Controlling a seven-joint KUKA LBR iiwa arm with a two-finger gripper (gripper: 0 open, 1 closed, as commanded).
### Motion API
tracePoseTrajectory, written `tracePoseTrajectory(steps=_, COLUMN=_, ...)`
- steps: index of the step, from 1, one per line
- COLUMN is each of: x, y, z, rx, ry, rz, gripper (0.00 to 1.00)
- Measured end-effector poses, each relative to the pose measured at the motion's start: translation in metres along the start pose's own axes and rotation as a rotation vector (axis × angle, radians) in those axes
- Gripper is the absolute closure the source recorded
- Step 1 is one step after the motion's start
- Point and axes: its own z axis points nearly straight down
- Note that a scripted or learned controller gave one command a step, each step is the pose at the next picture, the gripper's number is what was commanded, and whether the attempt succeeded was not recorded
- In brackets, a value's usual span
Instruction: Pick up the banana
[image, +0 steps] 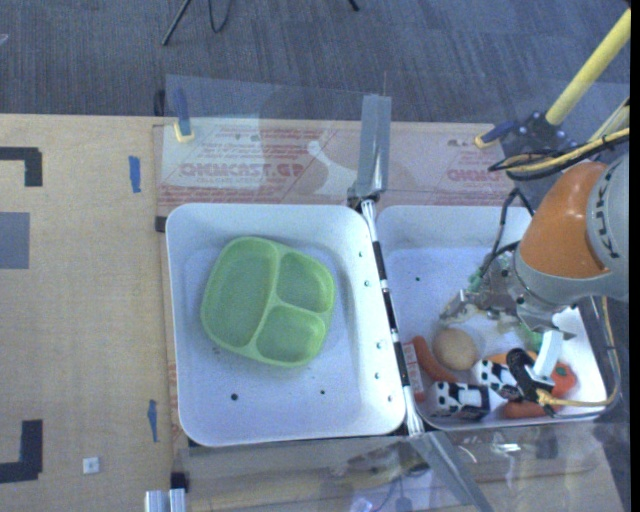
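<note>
In the right bin's (400, 262) near corner lie a cow-patterned toy (462, 397), carrots (428, 357) and a potato (455, 348); no banana is identifiable. Above, the gripper (487, 300) hovers, jaw state unclear. It could easily seize a wrong toy.

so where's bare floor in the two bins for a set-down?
Left bin: bare strips all around the green divided plate, widest along the near edge. Right bin: far-left part is bare. Its near half is crowded: potato-like ball, cow-patterned toy, orange pieces, with the arm above them.
</note>
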Motion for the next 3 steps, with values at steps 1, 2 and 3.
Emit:
tracePoseTrajectory(steps=1, x=0.0003, y=0.0024, z=-0.0118, rx=-0.007, ry=0.001, rz=0.002, gripper=1.00)
tracePoseTrajectory(steps=2, x=0.0002, y=0.0017, z=-0.0110, rx=-0.005, ry=0.001, rz=0.002, gripper=0.00)
tracePoseTrajectory(steps=3, x=-0.0003, y=0.0024, z=-0.0209, rx=-0.007, ry=0.001, rz=0.005, gripper=1.00)
